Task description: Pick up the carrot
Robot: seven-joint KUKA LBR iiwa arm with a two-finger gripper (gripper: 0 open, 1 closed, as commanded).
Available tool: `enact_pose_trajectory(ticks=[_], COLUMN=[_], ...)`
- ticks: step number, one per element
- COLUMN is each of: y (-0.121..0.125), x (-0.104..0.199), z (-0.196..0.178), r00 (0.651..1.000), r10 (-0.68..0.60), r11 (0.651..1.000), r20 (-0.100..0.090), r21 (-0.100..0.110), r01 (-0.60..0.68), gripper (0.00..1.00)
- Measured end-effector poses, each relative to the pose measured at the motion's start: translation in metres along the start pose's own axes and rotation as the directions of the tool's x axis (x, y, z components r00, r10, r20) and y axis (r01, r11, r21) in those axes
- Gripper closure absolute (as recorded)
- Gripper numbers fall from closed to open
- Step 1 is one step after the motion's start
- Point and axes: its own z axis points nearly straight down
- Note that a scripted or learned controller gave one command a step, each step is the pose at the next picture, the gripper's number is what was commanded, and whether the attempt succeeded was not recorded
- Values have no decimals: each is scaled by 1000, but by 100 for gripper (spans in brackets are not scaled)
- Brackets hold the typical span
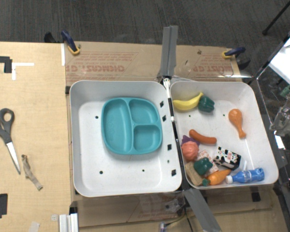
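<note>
1. Two shallow white bins sit side by side on a bench, seen from above. The left bin (82, 144) holds a teal divided plate (132, 125); the right bin (261, 129) holds a scatter of toy foods
2. The carrot (218, 178) lies at about 6 o'clock in the right bin, close to the near wall. It is a short orange body lying almost level, with its small green top at its 9 o'clock end
3. It is crowded. A blue bottle (246, 176) touches its 3 o'clock end, a dark green toy (203, 166) sits just beside it at 10 o'clock, a black-and-white carton (226, 157) is near at 12 o'clock, and a tan piece (194, 176) lies just past its green top at 9 o'clock
4. Two other orange things could be mistaken for it: a long sausage (203, 137) near the bin's middle, and a drumstick (237, 121) at 2 o'clock
5. Judged by its look, the carrot is a hollow plastic toy: light, stiff, not fragile, and smooth enough to slip, the more so because it tapers
6. The best hold seems to be a pinch across the thick middle of the orange body, from the 12 and 6 o'clock sides, where there is a little room. Gripping end to end would strike the bottle
</note>
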Motion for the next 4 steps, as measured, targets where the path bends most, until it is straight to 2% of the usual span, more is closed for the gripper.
enact_pose_trajectory(ticks=[1,2,3,4], y=[-5,-5,14,-6], x=[-4,-4,11,-2], z=[-26,-15,6,0], r00=[999,989,995,977], r10=[39,145,101,211], r11=[999,989,995,977], r20=[0,-1,0,0], r21=[-4,-1,1,1], r01=[-39,-145,-101,-211], gripper=[100,100,100,100])
